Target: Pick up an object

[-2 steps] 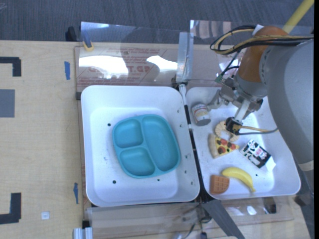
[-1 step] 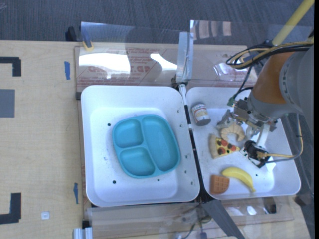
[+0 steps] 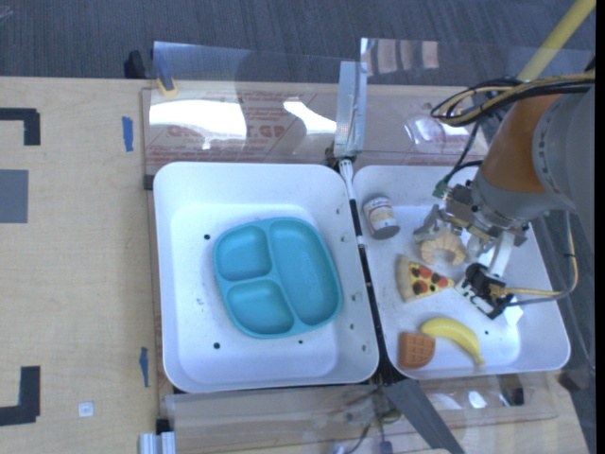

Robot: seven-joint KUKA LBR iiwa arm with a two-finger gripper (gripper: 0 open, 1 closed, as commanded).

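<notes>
End effector (image 3: 452, 239) hung low over pale pastry (image 3: 444, 248) in right bin (image 3: 544, 348); grip unclear. Pizza slice (image 3: 422, 279), banana (image 3: 452, 335), can (image 3: 380, 216) crowded close. Blue tray (image 3: 276, 275) sat mid left bin (image 3: 180, 197), rims bare.

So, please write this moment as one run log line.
arm: over right bin | gripper: above pastry | held: nothing seen
</notes>
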